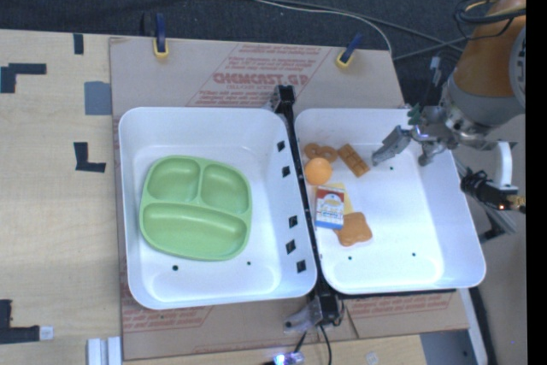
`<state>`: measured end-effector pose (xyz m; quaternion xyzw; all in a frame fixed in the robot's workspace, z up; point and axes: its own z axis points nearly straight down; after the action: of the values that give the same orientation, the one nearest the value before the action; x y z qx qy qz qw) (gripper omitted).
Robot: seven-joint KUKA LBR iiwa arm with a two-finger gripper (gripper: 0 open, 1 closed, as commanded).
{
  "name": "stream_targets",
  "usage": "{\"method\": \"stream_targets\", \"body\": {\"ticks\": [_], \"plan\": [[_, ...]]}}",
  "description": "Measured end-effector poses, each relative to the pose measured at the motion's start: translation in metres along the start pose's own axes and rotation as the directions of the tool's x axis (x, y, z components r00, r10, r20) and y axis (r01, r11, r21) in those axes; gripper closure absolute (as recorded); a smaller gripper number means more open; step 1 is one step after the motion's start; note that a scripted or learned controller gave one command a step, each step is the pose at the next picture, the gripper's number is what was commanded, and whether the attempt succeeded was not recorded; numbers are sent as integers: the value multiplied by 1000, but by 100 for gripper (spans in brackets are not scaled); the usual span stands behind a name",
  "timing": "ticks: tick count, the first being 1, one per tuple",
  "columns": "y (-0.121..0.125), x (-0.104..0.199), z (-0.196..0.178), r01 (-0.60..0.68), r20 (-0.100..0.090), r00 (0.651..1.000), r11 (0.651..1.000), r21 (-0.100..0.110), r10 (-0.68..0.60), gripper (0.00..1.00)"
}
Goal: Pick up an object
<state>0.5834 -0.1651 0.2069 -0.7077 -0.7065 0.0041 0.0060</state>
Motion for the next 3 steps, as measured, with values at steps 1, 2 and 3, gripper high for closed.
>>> {"method": "stream_targets", "body": {"ticks": [1,2,3], "plan": [[3,0,-7,3,2,1000,1000,-13,-3,0],[2,2,35,3,3,1000,1000,-10,-3,0],[-6,10,93,3,2,1000,1000,-7,-3,0]]}}
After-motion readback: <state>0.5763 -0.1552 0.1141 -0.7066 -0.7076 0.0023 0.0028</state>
